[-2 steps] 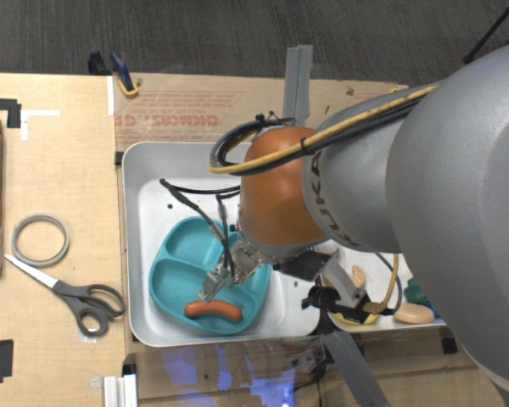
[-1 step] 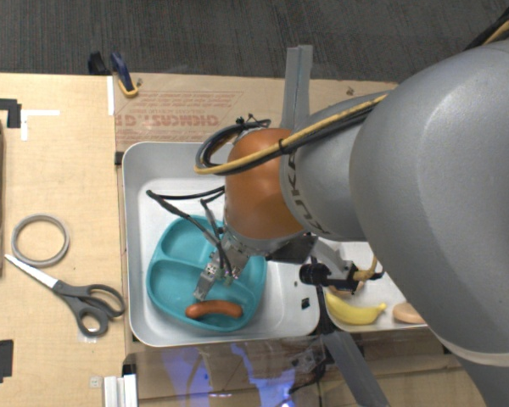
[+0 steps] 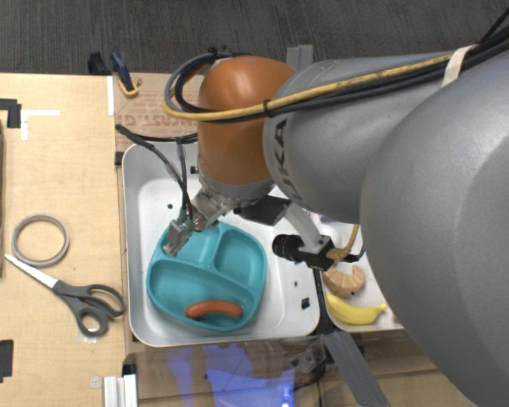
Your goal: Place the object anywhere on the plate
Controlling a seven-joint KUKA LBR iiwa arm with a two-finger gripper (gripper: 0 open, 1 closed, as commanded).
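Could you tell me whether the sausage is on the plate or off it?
On it: the sausage lies inside the teal plate's front compartment.

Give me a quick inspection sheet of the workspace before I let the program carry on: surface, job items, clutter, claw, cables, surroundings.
Surface: white bin on a light wooden bench.
Job's things: teal divided plate in the bin; a sausage lies in its near compartment.
Clutter: banana and a tan, bun-like item right of the plate; scissors and a tape roll on the bench.
Claw: claw sits over the plate's upper left rim; finger state unclear.
Cables: black and yellow cables loop over the orange band; a thin black lead runs down to the claw.
Surroundings: dark carpet beyond the bench.
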